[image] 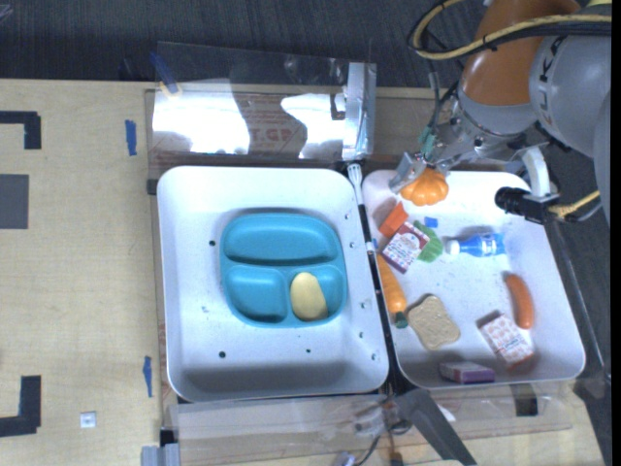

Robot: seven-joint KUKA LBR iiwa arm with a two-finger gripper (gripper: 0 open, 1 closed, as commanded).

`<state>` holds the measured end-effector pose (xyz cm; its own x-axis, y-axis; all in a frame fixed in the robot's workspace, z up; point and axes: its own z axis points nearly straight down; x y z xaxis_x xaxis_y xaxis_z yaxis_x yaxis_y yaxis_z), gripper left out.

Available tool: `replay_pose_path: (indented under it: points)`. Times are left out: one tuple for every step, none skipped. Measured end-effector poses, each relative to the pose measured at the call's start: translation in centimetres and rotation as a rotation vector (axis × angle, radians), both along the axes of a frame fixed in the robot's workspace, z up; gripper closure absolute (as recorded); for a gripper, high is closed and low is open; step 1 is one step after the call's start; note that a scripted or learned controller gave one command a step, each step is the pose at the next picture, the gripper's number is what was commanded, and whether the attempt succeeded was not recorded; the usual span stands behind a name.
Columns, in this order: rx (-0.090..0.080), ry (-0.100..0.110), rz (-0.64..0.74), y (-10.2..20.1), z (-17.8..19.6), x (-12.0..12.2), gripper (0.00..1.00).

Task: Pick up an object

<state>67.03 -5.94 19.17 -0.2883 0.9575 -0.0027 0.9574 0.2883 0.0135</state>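
Note:
My gripper (432,159) hangs over the far left corner of the right bin (563,343), under the grey wrist and its orange band. Directly below it, touching or nearly touching, is a small orange pumpkin-like object (425,189). Whether the gripper grips it is hidden by the wrist. Lower in the same bin lie a red-and-white packet (402,249), a small clear bottle with a blue cap (475,247), a carrot (392,290), a slice of bread (434,321), a sausage (522,300), a red-and-white box (506,338) and a purple bar (467,372).
The left bin (184,338) holds a blue divided tray (272,241) with a yellow egg-shaped object (309,296) in its lower right compartment. A shiny clear panel (252,115) stands behind the bins. Yellow and black cables (543,202) run off the arm on the right.

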Motion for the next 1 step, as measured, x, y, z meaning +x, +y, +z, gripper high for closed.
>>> replay_pose_path:
  points:
    - [0.002,0.017,-0.384,1.39,-0.35,-4.70,1.00]
